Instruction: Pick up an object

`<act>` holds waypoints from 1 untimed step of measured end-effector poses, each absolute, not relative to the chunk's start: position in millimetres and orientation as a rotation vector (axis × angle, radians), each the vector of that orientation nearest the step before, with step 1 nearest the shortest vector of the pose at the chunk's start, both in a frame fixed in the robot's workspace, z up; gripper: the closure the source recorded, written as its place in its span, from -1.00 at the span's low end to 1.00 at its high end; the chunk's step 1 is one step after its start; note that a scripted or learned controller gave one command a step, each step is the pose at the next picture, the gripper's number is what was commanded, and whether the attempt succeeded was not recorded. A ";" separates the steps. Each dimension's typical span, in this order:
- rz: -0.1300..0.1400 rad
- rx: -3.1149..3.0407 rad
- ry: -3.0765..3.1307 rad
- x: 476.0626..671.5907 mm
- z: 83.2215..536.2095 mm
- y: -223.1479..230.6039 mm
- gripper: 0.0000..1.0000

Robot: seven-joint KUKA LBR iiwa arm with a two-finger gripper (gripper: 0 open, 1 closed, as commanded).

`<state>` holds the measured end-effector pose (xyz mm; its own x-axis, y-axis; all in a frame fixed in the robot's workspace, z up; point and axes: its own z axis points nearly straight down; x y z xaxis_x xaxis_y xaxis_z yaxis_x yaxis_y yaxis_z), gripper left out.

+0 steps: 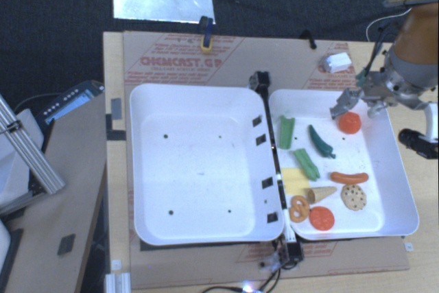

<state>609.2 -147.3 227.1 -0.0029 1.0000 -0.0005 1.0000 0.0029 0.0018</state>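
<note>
1. We're at the approach step: the gripper [345,106] hovers over the right bin [394,168] near its back edge, just beside the red tomato [350,123].
2. Can't tell how the gripper is set, and nothing looks held.
3. Next we'd drop straight over the tomato and close. It's round, so it may roll.
4. The sausage [349,178], cookie [354,197] and pretzel [299,208] sit nearer the front.

A robotics lab: white bins [199,96] on a cardboard-covered bench [178,55], loose cables [384,24], aluminium framing [27,154]
</note>
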 end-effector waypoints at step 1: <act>-0.004 2.230 2.216 555.4 79.3 -208.6 -1.00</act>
